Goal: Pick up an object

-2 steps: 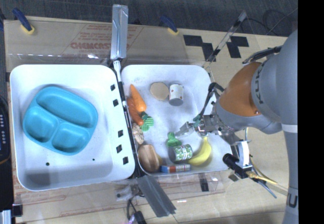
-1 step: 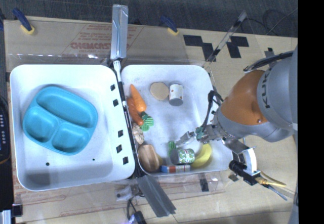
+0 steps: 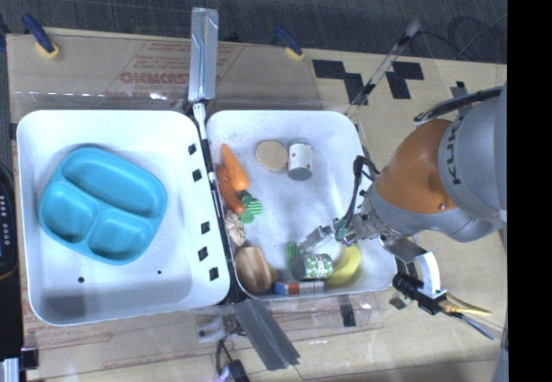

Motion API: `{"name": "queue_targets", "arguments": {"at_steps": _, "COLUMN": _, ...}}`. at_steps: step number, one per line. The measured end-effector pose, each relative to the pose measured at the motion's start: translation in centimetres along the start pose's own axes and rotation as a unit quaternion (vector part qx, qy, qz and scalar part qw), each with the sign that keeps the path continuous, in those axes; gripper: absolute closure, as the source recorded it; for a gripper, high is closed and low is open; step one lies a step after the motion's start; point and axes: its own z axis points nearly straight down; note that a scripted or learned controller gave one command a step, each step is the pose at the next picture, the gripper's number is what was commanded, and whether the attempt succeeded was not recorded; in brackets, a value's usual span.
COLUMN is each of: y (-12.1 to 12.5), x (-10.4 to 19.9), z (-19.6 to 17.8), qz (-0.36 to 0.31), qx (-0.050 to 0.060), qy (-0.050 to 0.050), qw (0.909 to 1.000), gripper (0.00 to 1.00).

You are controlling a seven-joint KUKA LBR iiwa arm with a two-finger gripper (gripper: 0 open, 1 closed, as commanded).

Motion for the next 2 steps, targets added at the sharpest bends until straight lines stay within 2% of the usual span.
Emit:
{"name": "queue_targets", "arguments": {"at_steps": 1, "y": 0.0, "x": 0.0, "z": 0.0, "qz": -0.016, "qx": 0.0, "qy": 0.0, "qw": 0.9999, "gripper": 0.0}}
{"name": "queue_targets", "arguments": {"at_steps": 2, "y": 5.5, "x": -0.9, "z": 0.2, "qz": 0.019, "qx": 0.001, "qy": 0.0, "qw": 0.9998, "gripper": 0.0}}
